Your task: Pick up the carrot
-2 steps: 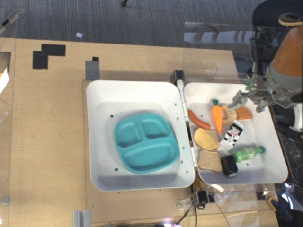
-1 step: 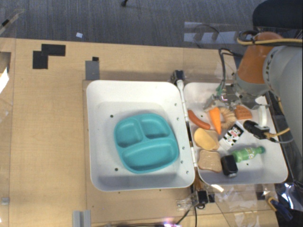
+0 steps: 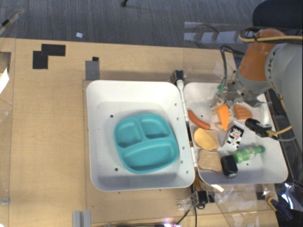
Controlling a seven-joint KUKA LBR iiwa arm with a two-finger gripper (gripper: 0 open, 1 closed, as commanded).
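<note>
Camera view from above shows two white bins side by side on the bench. The left bin [image 3: 97, 126] carries a teal divided plate [image 3: 146, 143]. The right bin [image 3: 279, 167] holds the carrot [image 3: 222, 117], which lies in the upper middle part of this bin. Its long axis runs nearly up and down in the picture, with the wide end at the top and the thin tip pointing down toward the near rim. The gripper [image 3: 226, 100] is at the wide end of the carrot, touching or just above it; whether its fingers are spread or pressed together cannot be told, and it cannot be told if the carrot is between them. Left of the carrot lies a red sausage [image 3: 198, 119], slanted. Just right of it is a piece of salmon [image 3: 243, 111]. Below it are a yellow chip [image 3: 206, 139], a slice of bread [image 3: 209, 161], a small white carton [image 3: 234, 137] and a green bottle [image 3: 247, 153].
</note>
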